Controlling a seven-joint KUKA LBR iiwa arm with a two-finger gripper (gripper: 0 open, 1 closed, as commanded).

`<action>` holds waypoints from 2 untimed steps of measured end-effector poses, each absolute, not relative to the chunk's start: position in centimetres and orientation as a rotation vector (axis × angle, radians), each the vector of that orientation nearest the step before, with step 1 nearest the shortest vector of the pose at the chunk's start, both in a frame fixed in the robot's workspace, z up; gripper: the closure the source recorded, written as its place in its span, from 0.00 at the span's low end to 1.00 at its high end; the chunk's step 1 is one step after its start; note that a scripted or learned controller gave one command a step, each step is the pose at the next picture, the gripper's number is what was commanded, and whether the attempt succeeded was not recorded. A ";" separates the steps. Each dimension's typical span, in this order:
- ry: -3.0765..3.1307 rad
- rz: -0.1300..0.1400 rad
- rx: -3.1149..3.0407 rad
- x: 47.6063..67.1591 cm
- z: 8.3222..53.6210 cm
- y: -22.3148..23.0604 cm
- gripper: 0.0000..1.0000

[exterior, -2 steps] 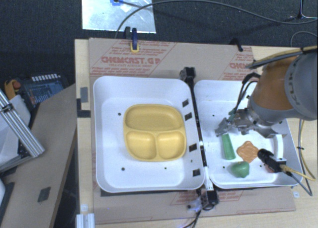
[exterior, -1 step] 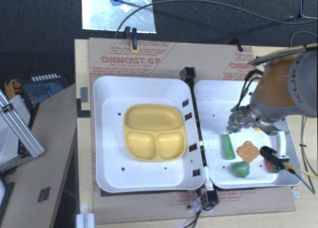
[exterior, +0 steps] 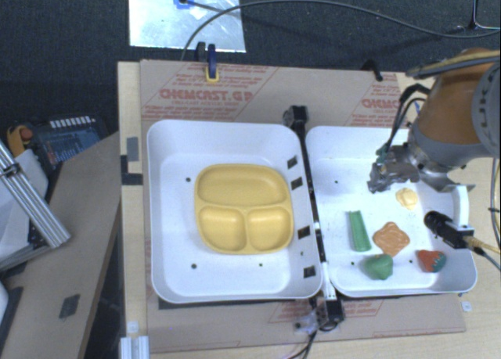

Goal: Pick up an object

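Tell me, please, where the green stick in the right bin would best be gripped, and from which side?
Probably across the middle of the green stick, coming straight down. It lies flat, long and narrow, with bare floor on both long sides, so fingers could likely close across its width.

A yellow divided plate (exterior: pixel 242 207) lies in the left white bin (exterior: pixel 168 267), centre of frame. A silvery sheet (exterior: pixel 186 4) sits at upper left. Cardboard (exterior: pixel 258 87) covers the tabletop (exterior: pixel 59 271) beneath both bins.
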State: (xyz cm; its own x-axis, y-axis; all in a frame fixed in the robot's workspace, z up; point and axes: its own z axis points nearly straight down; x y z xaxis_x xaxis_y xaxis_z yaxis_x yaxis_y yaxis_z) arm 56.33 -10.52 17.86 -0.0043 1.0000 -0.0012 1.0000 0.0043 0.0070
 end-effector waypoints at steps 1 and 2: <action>2.224 0.003 2.215 56.4 20.4 -10.5 1.00; 2.231 0.004 2.211 57.6 20.1 -4.6 1.00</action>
State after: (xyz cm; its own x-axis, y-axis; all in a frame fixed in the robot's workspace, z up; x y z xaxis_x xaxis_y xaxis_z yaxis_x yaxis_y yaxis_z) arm 57.57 -4.65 20.10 -0.0094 1.0000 0.0014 1.0000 0.0094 0.0025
